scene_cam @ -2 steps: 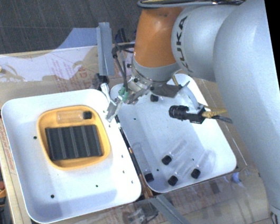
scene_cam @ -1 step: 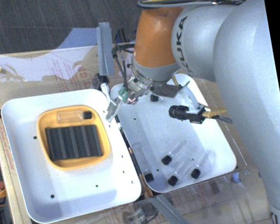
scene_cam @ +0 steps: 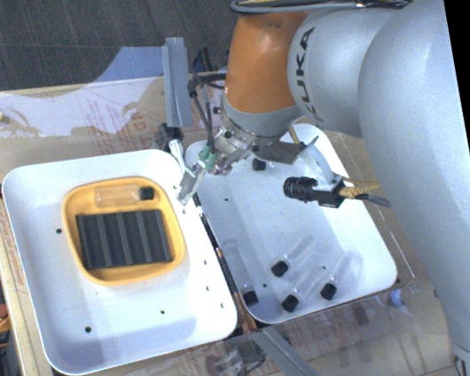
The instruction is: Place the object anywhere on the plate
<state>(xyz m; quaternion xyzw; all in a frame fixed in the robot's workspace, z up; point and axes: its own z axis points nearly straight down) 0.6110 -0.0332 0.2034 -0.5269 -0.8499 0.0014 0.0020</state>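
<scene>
Presently, you find the rig as follows.

Arm: the grey KUKA arm (scene_cam: 357,62) reaches in from the right and bends over the top of the right bin (scene_cam: 360,232), its orange band (scene_cam: 262,61) above the wrist.

Gripper: the gripper (scene_cam: 200,169) sits at the upper left corner of the right bin, near the wall shared with the left bin (scene_cam: 60,321). Whether it is open or closed you cannot tell; the wrist hardware crowds it.

Object: several clear bottles with black caps (scene_cam: 305,278) lie in the lower part of the right bin, barely visible against the white floor, well apart from the gripper. Which one is the task's object you cannot tell. Nothing is seen in the gripper.

Plate: a yellow plate with a dark ribbed centre (scene_cam: 125,227) lies flat in the left bin, just across the wall from the gripper.

Plate contents: a pale clear item (scene_cam: 123,193) rests at its upper rim; identity uncertain.

Judgement: the gripper's place by the dividing wall suits a crossing toward the plate, but no carried item is confirmed.
</scene>
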